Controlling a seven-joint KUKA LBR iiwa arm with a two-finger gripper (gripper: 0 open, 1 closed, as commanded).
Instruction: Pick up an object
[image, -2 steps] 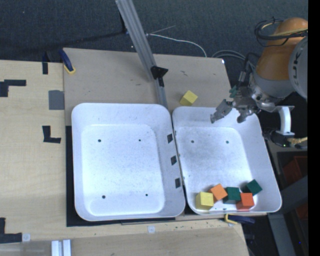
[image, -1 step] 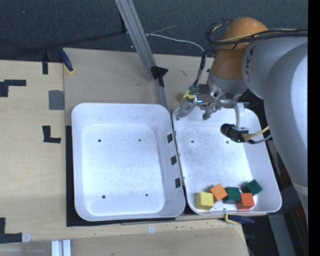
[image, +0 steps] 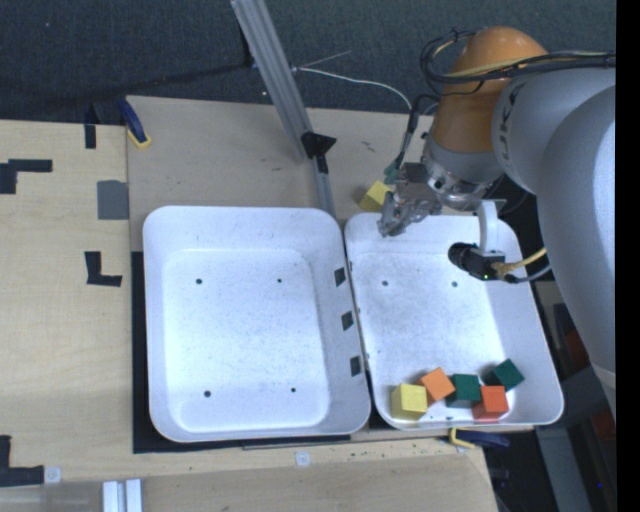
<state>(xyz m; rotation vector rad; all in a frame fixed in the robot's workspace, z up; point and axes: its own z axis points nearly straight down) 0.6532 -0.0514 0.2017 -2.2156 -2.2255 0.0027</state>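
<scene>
My gripper (image: 396, 221) hangs over the far left corner of the right bin (image: 430, 300), pointing down at the rim. A small yellow block (image: 376, 194) shows just to its upper left, touching or very near the gripper; I cannot tell whether it is held or lies on the bench behind the bin. Along the right bin's front wall lie several blocks: a yellow one (image: 408, 400), an orange one (image: 437, 383), a green one (image: 465, 388), a red-orange one (image: 493, 401) and a dark green one (image: 507, 374).
The left bin (image: 240, 320) stands beside the right one, their rims touching. A grey metal bar (image: 285, 90) slants down to a black clamp (image: 318, 146) behind the bins. A black cable plug (image: 470, 260) hangs from the arm over the right bin.
</scene>
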